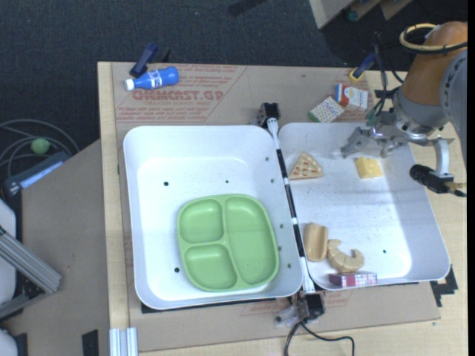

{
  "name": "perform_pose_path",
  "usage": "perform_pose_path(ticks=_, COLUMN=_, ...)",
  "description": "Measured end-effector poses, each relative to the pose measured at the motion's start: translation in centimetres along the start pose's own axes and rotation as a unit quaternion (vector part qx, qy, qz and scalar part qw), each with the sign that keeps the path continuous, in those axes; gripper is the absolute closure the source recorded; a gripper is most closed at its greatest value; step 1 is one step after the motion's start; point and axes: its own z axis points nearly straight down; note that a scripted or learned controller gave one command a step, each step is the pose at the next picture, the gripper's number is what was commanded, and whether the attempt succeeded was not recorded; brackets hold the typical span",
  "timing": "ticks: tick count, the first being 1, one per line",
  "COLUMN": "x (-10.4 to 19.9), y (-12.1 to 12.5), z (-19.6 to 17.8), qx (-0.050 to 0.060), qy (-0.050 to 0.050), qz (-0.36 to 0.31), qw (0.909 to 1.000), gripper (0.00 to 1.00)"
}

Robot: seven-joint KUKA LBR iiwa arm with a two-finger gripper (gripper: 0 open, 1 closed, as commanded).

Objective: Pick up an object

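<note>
jaws look spread apart on the gripper [369, 141], nothing between the fingers, hanging over the far end of the right bin [415, 236]. just below it we see a small yellow block [369, 167] on the bin floor, pale yellow, squarish, not touched. left of that lies a waffle wedge [305, 167], tan, triangular, grid pattern, close to the divider. at the near end sit a tan bread piece [315, 241], a croissant [346, 257] touching or just beside it, and a small pink packet [354, 279] at the rim, print too small to read. left bin [148, 199] holds a green divided plate [226, 242], three compartments. behind the bins the bench board [223, 87] carries red lettering, partly legible, we can't read it for sure. a blue and white bottle [152, 78] lies on it, and small boxes [340, 104] sit behind the right bin, labels unreadable.
</note>
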Motion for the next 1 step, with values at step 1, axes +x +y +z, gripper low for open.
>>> perform_pose_path(ticks=1, x=-1.94, y=-2.35, z=1.21, qx=-0.002, qy=0.004, qz=-0.002, qw=1.0000, gripper=0.00)
